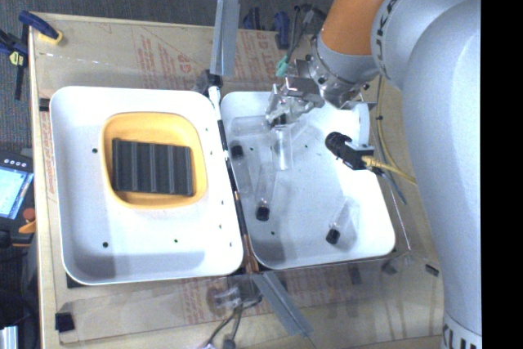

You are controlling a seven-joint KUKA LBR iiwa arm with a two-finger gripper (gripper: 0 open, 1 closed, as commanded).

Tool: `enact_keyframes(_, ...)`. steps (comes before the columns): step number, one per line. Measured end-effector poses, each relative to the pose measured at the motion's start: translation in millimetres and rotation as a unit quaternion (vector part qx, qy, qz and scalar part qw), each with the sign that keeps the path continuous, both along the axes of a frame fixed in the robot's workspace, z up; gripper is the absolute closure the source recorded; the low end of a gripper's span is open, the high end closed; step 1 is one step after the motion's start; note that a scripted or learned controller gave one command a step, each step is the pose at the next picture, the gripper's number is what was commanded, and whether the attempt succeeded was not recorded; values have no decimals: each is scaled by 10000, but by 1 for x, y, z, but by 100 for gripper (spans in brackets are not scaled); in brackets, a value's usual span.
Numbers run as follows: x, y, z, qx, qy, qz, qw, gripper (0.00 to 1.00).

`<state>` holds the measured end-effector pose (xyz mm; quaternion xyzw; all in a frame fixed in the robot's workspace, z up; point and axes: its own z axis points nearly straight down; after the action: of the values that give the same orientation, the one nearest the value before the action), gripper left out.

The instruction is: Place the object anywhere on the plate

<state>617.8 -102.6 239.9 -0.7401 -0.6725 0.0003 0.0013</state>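
Look at the left white bin (73, 249): the yellow-rimmed rectangular plate with a dark ribbed centre (154, 158) lies flat in its upper middle, bare and unobstructed, so anything released above it should land on it. That is your target.

In the right white bin (372, 237) lie several clear plastic tube-like pieces with small black caps. One (265, 192) runs down the centre, another (341, 225) sits toward the lower right, and a black cap (237, 149) rests near the left wall. They lie flat and well apart, which leaves room to close on one alone.

The grey arm's two-finger gripper (279, 112) hangs over the upper part of the right bin, the orange band just above and to its right. A clear piece (280, 149) shows directly beneath it, but you cannot tell whether the claw is apart, together or clamped on it; glare and transparency blur the tips. The object is most likely in the right bin, not on the plate.
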Motion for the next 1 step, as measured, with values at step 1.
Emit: enact_keyframes(1, 3, 77, -49, 1, 19, 1111, 9938, 100)
